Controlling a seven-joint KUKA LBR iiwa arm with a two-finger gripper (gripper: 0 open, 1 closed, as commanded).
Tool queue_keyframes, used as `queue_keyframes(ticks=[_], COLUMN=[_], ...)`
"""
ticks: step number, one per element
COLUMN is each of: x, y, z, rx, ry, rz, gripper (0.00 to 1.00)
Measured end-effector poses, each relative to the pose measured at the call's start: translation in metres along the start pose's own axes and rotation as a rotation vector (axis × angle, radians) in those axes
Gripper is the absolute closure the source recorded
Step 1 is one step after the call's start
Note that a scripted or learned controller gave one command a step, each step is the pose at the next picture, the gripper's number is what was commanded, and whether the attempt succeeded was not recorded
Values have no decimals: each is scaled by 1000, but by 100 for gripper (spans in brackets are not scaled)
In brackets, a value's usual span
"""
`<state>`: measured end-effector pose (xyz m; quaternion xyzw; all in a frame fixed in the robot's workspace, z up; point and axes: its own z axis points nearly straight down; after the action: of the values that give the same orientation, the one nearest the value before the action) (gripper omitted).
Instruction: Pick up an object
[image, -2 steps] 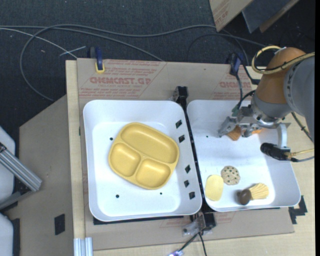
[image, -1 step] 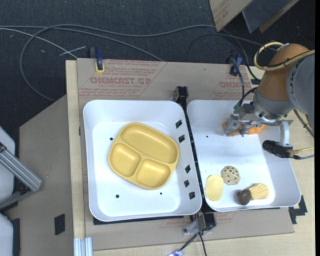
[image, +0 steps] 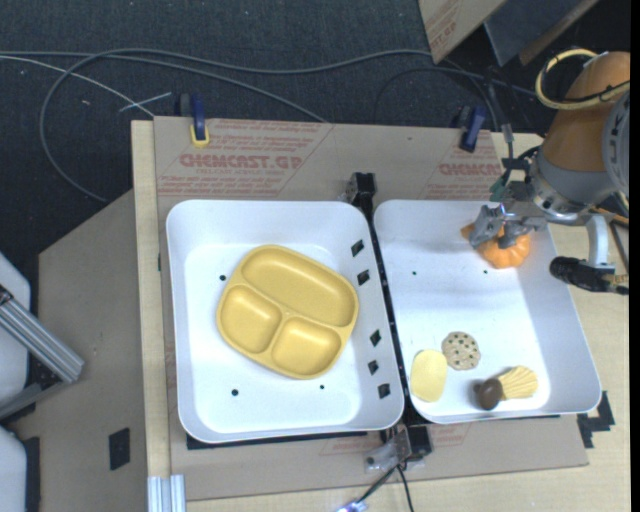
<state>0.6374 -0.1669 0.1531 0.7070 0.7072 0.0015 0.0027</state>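
The gripper sits low over the far part of the right bin, right on top of an orange object that looks like a small pumpkin or similar rounded toy. The metal of the gripper overlaps the upper edge of the orange object, with the body of it bulging out just near of the tool. Whether the gripper is open, closed, or clamped on the object I cannot tell from this slant (the wrist and its cabling hide the tips), so no hold can be claimed.

The relation that matters: the orange object lies directly beneath and slightly toward the near side of the gripper, with no sideways gap visible between them. It is rounded, with no clear long axis, so the approach angle should count for little; what counts is whether the tool is centred over it or is catching only its far rim. My judgement is that it is a touch off-centre toward the far side.

Other candidates lie well apart at the near end of the same bin: a speckled cookie, a pale yellow piece, and a brown-and-yellow item. The left bin holds a yellow divided plate.
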Motion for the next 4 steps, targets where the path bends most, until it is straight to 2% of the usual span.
queue_keyframes(ticks=[1, 2, 3, 4], x=[-3, -3, 52, 104], y=[-8, -6, 6, 13], z=[-58, -84, -91, -79], rx=[-1, 1, 2, 8], ry=[0, 1, 3, 4], rz=[1, -1, -6, -5], gripper=[100, 100, 100, 100])
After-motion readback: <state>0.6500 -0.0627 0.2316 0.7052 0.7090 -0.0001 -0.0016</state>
